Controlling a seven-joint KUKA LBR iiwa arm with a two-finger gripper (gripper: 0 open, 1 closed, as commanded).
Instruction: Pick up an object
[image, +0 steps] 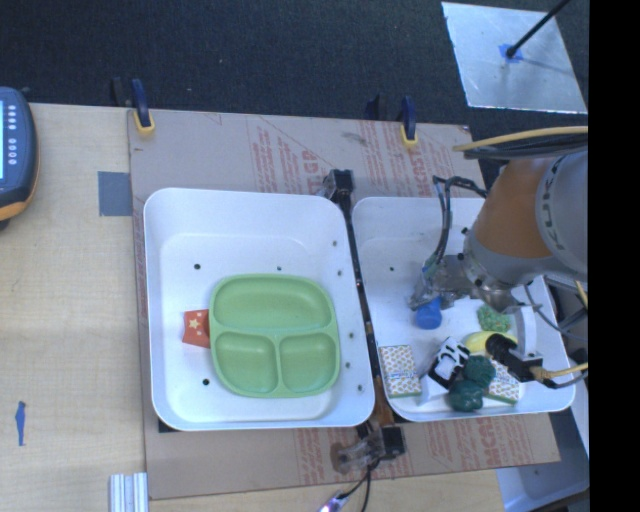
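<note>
Closest to the lens, the grey arm (545, 215) with its orange band comes in from three o'clock and hangs over the right bin (395, 225). Its gripper (432, 292) points down toward that bin's middle; whether it is spread or closed, and whether anything is in it, cannot be told at this slant.

Next in size, the left bin (175, 225) carries a green divided tray (272, 335) at its centre, with a small red card (196, 327) just beside the tray at nine o'clock, partly tucked under its edge.

Smaller things crowd the right bin toward five o'clock: a dark green lump (470, 385), a black-and-white toy (449, 362) touching it at ten o'clock, a yellow piece (480, 343) above them, and a pale green ball (492, 320) at twelve of that. A checked sachet (399, 370) lies near the bin's seven o'clock wall. Smallest, a blue object (428, 317) sits directly beneath the gripper, apart from the cluster.
</note>
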